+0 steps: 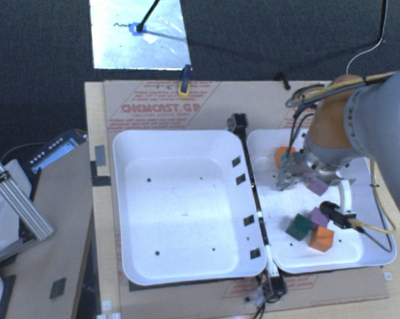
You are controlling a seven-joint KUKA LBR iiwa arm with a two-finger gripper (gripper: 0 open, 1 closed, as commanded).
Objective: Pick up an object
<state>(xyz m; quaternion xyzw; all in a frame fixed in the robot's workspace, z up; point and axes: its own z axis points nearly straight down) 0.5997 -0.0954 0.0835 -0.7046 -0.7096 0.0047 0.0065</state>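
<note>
The gripper is seen lowered into the right bin, its metallic grey fingers pointing down toward the bin floor near the left wall; whether anything is clasped between them, or how far apart they stand, cannot be told from this slant. Just above the gripper an orange block is partly hidden by the wrist, and a pale purple block lies just beside the gripper on its right. Nearer the front of the bin, a dark green cube, a purple cube and an orange cube are clustered, touching one another. The blocks appear matte and hard-edged. The arm is smooth and rounded, grey with an orange band. The left bin is a shallow tray of glossy white plastic with rounded corners. Both bins are borne on a printed cardboard sheet.
</note>
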